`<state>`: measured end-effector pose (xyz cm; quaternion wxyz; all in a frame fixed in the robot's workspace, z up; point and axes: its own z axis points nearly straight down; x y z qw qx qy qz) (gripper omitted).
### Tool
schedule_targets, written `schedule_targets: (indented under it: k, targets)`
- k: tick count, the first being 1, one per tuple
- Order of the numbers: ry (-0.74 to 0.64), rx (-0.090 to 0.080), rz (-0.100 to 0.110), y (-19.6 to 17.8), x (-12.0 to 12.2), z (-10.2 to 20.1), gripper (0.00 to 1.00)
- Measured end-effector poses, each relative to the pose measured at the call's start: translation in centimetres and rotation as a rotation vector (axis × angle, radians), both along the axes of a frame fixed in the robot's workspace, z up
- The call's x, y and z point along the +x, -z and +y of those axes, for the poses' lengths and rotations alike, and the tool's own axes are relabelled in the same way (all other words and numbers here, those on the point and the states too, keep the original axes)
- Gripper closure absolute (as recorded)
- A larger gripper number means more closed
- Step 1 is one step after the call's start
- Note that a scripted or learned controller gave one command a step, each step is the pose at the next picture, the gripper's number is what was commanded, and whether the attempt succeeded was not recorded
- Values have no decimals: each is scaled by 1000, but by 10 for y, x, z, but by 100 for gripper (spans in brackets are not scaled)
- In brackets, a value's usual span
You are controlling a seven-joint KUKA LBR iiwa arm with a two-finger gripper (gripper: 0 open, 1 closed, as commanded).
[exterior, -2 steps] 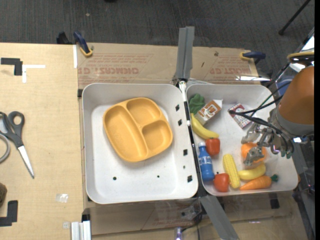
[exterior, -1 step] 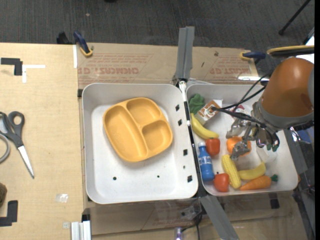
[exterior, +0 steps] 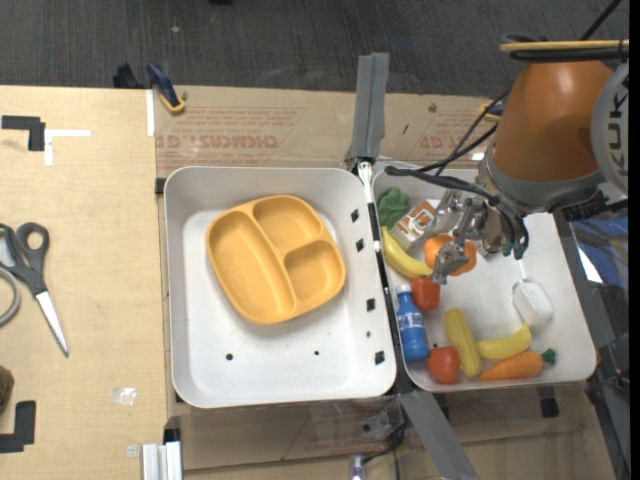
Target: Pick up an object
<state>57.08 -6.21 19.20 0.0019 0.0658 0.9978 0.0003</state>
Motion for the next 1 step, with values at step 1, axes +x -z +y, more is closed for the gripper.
schedule_targets:
  k: [1]
  targets:
    - [-77,0,0,-30,13,80,100]
